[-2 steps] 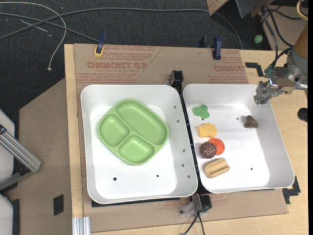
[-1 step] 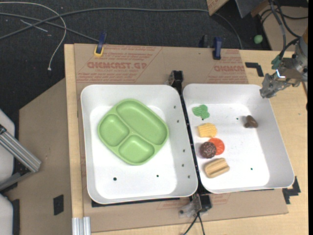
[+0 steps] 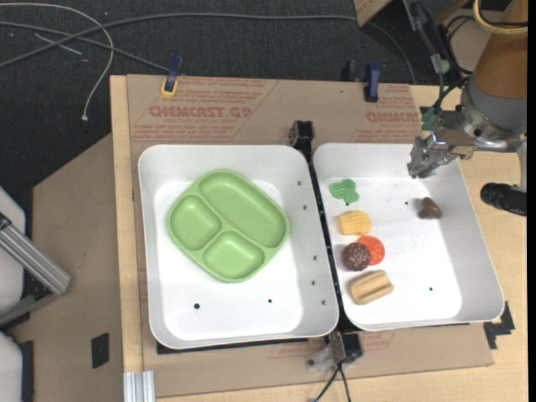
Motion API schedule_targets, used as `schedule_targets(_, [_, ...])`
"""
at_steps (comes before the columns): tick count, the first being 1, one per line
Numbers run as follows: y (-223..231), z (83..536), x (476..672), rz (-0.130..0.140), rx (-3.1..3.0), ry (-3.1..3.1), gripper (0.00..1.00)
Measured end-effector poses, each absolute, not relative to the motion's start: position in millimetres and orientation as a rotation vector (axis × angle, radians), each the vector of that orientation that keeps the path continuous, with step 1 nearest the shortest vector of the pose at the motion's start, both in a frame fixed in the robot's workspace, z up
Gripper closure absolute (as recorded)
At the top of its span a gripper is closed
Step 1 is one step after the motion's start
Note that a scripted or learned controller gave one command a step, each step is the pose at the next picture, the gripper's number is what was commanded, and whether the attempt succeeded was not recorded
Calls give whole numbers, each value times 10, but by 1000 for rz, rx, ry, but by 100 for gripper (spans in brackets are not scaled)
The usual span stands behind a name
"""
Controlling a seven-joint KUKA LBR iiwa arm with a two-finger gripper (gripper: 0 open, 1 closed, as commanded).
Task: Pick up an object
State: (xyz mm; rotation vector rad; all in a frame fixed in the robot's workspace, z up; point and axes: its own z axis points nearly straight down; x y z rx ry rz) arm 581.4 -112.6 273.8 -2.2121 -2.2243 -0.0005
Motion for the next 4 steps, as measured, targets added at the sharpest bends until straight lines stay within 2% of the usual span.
schedule_targets(2, [-248, 2547, 5676, 1, -2213, -2224, 100])
schedule_targets(3, [314, 2540, 5642, 0, -2213, -2225, 100])
schedule_targets(4, [794, 2323, 5679, 3, -2212, -2224, 100])
